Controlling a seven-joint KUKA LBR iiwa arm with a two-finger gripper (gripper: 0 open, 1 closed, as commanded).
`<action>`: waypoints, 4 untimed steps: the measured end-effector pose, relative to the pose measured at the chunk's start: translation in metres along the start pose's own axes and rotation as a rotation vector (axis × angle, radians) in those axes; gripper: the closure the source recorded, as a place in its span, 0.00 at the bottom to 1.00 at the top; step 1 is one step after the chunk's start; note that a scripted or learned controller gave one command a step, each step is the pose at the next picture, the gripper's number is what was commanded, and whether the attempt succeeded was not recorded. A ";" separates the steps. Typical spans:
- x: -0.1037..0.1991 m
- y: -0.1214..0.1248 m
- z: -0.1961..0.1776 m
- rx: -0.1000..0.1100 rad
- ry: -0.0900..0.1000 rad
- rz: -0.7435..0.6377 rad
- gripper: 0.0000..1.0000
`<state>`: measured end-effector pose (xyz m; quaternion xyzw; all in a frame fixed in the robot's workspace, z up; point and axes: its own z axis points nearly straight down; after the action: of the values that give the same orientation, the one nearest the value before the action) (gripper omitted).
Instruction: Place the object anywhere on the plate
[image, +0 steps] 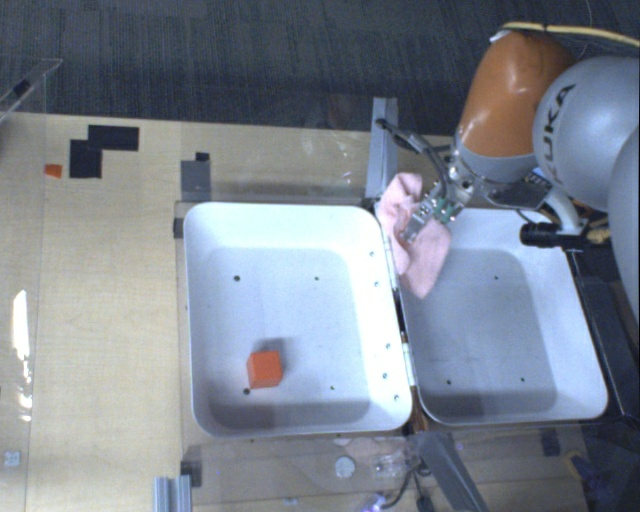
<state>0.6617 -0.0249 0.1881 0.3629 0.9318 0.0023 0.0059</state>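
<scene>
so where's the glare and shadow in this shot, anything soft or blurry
Camera view: a bright streak of glare lies on the bench at far left; soft shadow pools along the near inner walls of the left bin and right bin; the orange cube looks slightly soft-edged.

Two bins sit side by side on the counter (110, 330). In the left bin (290, 230), a block (265, 369) lies toward the near left corner. A cloth (418, 248) hangs over the far end of the divide between the bins, at the right bin's (520, 400) far left corner, with the tool (432, 210) on it.
</scene>
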 end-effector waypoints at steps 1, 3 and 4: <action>-0.001 0.004 -0.039 -0.002 -0.001 -0.005 1.00; 0.085 0.054 -0.029 -0.003 0.002 -0.747 1.00; 0.126 0.087 -0.026 -0.003 0.004 -0.750 1.00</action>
<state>0.6277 0.1248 0.2138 -0.0036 1.0000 0.0021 0.0053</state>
